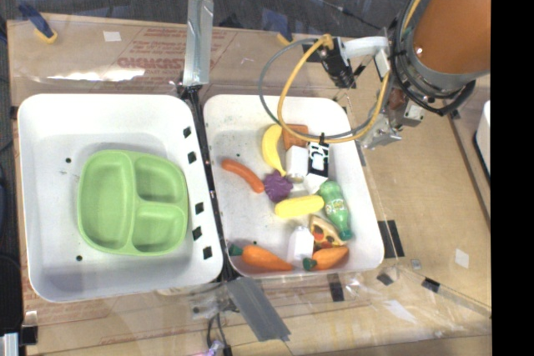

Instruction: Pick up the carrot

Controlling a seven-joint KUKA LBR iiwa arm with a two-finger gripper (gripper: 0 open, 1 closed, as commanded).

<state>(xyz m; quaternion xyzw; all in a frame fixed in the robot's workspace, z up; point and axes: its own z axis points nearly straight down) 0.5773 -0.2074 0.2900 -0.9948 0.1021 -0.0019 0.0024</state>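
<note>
Arm up at the right, carrot lying low in the toy bin.

The arm (pixel 446 21) hangs over the right bin's (pixel 221 121) far corner; I cannot tell its gripper's state. The left bin (pixel 50 129) has a green tray (pixel 131 201). Among the toys, the carrot (pixel 262 259) lies against the near wall, beside a second one (pixel 328 258), below the banana (pixel 272 147).

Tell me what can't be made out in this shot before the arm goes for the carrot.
- Gripper: small and seen from above past the wrist in the camera view, so its finger state is unreadable.
- Arm: cut off by the right edge.
- Carrot: its lower side is hidden against the right bin front wall.
- Second carrot: partly covered by the pizza slice.
- White bottle: label too small to read.
</note>
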